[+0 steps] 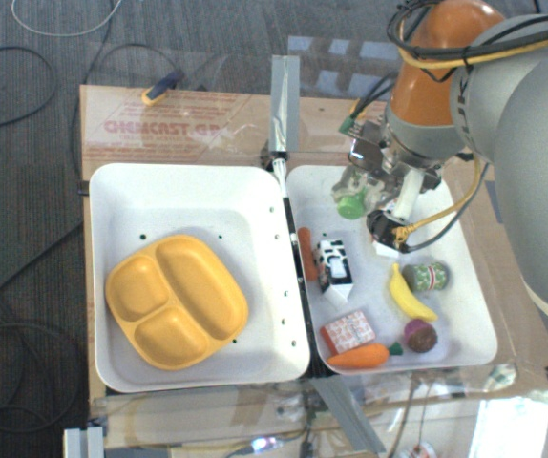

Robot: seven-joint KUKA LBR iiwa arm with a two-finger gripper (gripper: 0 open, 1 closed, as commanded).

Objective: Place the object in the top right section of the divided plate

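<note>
A yellow divided plate [177, 300] lies tilted in the left bin [131, 184], with one long section and two smaller ones, all bare. My gripper [360, 187] hangs over the upper part of the right bin [474, 299], below the arm's orange band. A small green object [349, 205] sits right at the gripper's lower left tip. Whether it is gripped or only lying under the gripper cannot be made out.
The right bin also holds a black-and-white toy [334, 265], an orange-red stick [305, 253], a banana [409, 295], a green-and-red can [430, 277], a purple plum [420, 336], a carrot [358, 356] and a red checked block [348, 330]. A metal divider [281, 113] runs between the bins.
</note>
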